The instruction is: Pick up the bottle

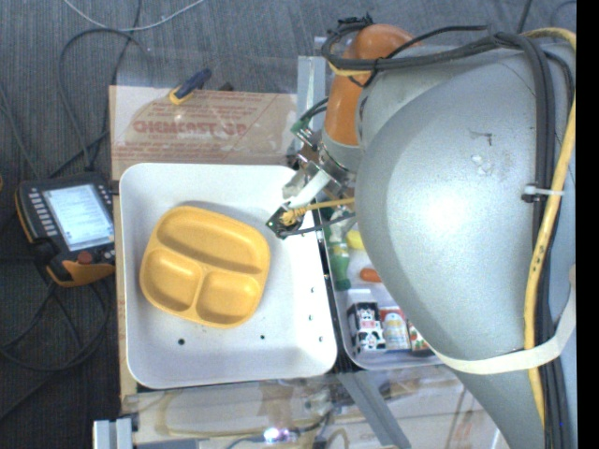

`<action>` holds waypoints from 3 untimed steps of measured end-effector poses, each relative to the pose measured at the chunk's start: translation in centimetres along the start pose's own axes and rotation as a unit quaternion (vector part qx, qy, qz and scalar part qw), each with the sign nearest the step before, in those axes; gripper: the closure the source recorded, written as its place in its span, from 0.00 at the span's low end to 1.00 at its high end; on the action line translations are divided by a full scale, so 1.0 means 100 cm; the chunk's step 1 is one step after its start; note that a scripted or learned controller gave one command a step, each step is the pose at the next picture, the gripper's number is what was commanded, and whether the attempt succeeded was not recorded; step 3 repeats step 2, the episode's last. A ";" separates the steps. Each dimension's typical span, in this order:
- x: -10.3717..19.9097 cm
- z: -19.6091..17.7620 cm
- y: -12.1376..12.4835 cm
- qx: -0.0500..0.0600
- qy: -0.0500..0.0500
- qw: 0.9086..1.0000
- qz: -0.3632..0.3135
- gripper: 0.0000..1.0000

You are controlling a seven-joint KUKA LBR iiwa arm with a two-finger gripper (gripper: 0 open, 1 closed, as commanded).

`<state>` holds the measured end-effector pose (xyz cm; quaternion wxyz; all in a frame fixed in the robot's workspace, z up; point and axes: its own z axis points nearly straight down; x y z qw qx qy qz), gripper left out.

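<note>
A green bottle-like thing lies along the left wall of the right bin, partly hidden by the arm. My gripper hangs over the far end of the ridge between the two bins, beyond the green thing and apart from it. The orange band of the wrist sits just behind it. The grey arm body hides most of the right bin.
A yellow divided plate lies in the left bin. Showing in the right bin are a yellow-green item, an orange-red piece and small printed packs. A teach pendant rests left of the bench.
</note>
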<state>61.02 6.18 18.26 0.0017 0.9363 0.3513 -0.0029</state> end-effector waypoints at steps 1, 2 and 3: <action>-0.078 0.001 -0.003 0.001 0.000 1.000 -0.010 0.00; -0.124 0.002 0.046 0.002 -0.001 0.995 0.104 0.00; -0.124 0.002 0.046 0.002 -0.001 0.995 0.104 0.00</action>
